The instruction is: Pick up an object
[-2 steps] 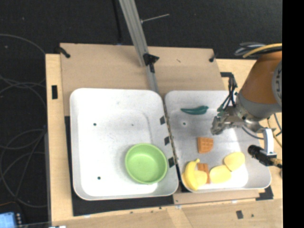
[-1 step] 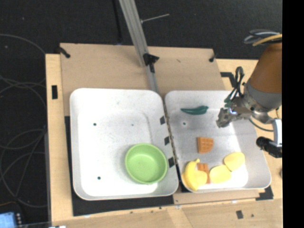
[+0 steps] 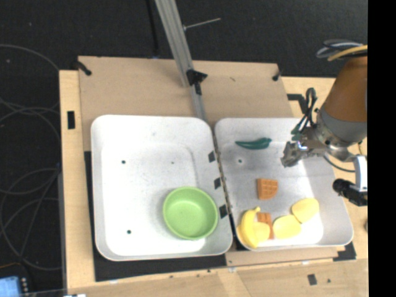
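Note:
The right bin (image 3: 322, 231) holds a dark green pepper-shaped piece (image 3: 253, 143) near its back, an orange block (image 3: 267, 188) in the middle, and a cluster of yellow pieces (image 3: 278, 224) with a small orange bit (image 3: 265, 218) at the front. A light green bowl (image 3: 190, 212) sits in the left bin (image 3: 124, 166) at its front right. My gripper (image 3: 291, 156) hangs over the right bin's back right part, to the right of the green piece and above the orange block. Nothing shows between its fingers.
A grey metal pole (image 3: 176, 42) slants from the top of the view down to the gap between the bins. The bench's wooden edge (image 3: 154, 277) runs along the front. Cables (image 3: 25, 135) lie on the dark floor at left.

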Robot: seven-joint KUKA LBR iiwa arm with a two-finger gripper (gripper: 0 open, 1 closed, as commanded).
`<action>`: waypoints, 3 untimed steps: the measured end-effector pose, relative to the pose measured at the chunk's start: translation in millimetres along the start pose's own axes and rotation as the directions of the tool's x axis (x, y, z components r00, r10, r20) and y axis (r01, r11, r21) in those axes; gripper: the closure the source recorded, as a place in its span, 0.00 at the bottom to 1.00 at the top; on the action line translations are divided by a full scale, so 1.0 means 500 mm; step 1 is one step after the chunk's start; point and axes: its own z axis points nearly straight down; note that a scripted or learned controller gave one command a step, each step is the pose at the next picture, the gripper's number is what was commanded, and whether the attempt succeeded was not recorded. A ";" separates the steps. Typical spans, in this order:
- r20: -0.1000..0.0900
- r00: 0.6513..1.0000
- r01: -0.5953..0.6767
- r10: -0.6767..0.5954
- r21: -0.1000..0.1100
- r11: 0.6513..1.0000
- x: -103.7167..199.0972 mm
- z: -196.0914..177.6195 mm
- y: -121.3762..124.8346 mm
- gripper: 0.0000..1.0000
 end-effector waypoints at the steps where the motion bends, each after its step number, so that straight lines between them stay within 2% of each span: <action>1: -0.001 1.000 0.004 -0.004 0.002 1.000 0.110 0.008 -0.018 1.00; 3: -0.003 1.000 0.007 -0.007 -0.001 1.000 0.330 -0.056 -0.047 1.00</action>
